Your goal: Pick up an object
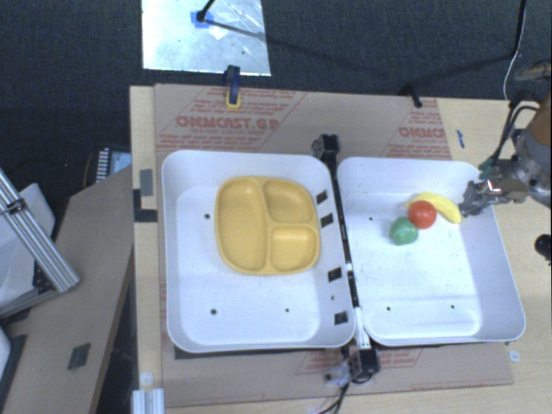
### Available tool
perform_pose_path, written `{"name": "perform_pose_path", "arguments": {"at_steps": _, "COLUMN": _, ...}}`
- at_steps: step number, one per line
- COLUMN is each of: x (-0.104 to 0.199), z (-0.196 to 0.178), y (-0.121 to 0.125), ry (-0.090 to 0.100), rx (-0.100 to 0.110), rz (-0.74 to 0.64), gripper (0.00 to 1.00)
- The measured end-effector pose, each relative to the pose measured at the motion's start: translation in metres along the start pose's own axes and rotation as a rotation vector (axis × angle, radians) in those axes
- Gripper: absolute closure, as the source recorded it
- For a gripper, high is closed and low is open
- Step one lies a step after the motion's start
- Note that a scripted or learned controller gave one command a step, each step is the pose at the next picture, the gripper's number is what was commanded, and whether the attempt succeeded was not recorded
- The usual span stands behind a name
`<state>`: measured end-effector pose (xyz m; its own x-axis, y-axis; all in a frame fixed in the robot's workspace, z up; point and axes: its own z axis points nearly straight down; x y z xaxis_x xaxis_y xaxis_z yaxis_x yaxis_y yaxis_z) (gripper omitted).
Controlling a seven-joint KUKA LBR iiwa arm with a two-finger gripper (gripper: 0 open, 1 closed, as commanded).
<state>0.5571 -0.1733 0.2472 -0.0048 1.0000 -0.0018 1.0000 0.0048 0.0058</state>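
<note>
In the right bin (483,317) lie three small things close together: a yellow banana (440,205), a red ball (422,215) touching it, and a green ball (403,231) just below-left. My gripper (476,198) hangs at the bin's right rim, just right of the banana's tip. Nothing shows between its fingers.
The left bin (185,317) holds a yellow three-compartment plate (266,224). A black clamp strip (339,240) runs between the bins. Cardboard (259,119) lies under both bins; a metal sheet (205,24) lies beyond. An aluminium frame (30,240) stands at the left.
</note>
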Motion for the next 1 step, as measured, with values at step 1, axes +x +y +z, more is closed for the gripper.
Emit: {"name": "perform_pose_path", "arguments": {"at_steps": 1, "x": 0.0555, "z": 0.0001, "y": 0.0026, "ry": 0.003, "rx": 0.003, "rz": -0.005, "gripper": 1.0}}
